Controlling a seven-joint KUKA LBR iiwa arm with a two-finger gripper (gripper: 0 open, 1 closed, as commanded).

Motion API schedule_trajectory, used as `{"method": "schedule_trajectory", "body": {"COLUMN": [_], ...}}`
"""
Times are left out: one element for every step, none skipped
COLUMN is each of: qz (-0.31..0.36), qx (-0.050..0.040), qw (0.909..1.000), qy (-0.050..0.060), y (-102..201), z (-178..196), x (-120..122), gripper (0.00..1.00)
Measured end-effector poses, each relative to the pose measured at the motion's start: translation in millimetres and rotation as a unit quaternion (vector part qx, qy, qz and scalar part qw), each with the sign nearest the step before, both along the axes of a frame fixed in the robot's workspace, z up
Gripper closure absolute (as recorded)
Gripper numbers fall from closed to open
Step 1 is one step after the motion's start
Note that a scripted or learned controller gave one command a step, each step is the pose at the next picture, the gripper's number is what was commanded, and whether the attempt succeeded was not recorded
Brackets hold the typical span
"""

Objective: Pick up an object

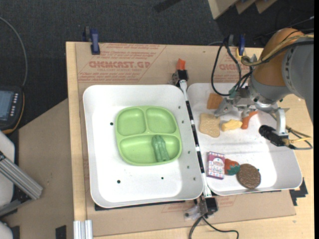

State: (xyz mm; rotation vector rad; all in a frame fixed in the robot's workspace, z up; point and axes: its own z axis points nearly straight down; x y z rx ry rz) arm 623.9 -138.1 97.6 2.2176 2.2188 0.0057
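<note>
My gripper (233, 108) hangs low over the back part of the right bin (284, 159), with the grey arm reaching in from the right. Just below its tip lies a yellow wedge (230, 125). Beside that wedge are a tan bread slice (210, 126) on the left and an orange-red stick (248, 118) on the right. An orange-brown chunk (214, 101) sits to the gripper's left. I see nothing lifted off the bin floor.
Near the right bin's front lie a pink box (215, 165), a red and green piece (231, 167) and a brown round cookie (248, 176). The left bin (99, 148) bears a green divided plate (130, 122) with a green pickle-like piece (160, 148) in its front compartment.
</note>
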Motion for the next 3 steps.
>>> {"method": "schedule_trajectory", "body": {"qz": [0.002,0.001,0.0], "qx": [0.0001,0.0004,0.0], "qw": [1.0,1.0,1.0], "qy": [0.002,0.003,0.003], "y": [28,42,40], "z": [-13,-12,-12], "x": [44,43,43], "gripper": [0.0,0.0,0.0]}}
